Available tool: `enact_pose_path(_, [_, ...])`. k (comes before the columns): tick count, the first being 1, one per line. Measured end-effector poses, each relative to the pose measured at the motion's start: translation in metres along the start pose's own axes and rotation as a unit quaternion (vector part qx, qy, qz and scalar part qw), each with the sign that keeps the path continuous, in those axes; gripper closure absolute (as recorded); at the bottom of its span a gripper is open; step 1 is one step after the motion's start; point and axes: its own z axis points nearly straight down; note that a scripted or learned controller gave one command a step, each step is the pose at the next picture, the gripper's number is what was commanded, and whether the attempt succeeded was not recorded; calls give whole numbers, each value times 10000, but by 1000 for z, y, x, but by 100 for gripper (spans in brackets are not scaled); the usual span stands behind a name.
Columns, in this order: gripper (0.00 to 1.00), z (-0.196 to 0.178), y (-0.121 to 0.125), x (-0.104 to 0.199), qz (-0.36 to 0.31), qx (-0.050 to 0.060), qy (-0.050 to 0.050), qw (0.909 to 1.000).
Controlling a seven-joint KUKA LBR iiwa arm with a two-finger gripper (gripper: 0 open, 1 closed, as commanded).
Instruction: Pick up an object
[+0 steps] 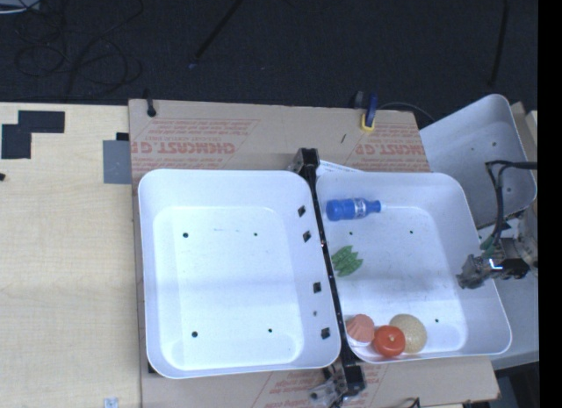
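Blue plastic bottle w/ white neck [353,210] lies on its side in the right-hand white bin [443,189], well off from the gripper [481,270] at that bin's far edge; jaw state: can't tell. Prob. light, stiff, slick and apt to roll — grab across the body. Green leafy bit [346,261] lies between; red ball [388,340], pale ball [410,331] and pink-white cup [359,328] cluster apart in a corner. Nothing blocks the approach.

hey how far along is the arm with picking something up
Nothing looks picked yet: the blue plastic bottle, green leafy piece, pink-topped item, red round object and tan ball all lie in the right white bin. The gripper sits at that bin's right rim. Reaching, grasping and lifting remain.
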Motion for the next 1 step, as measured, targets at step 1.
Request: enact_pose_path(1, [100, -9, 0, 0, -17, 5, 2, 10000])
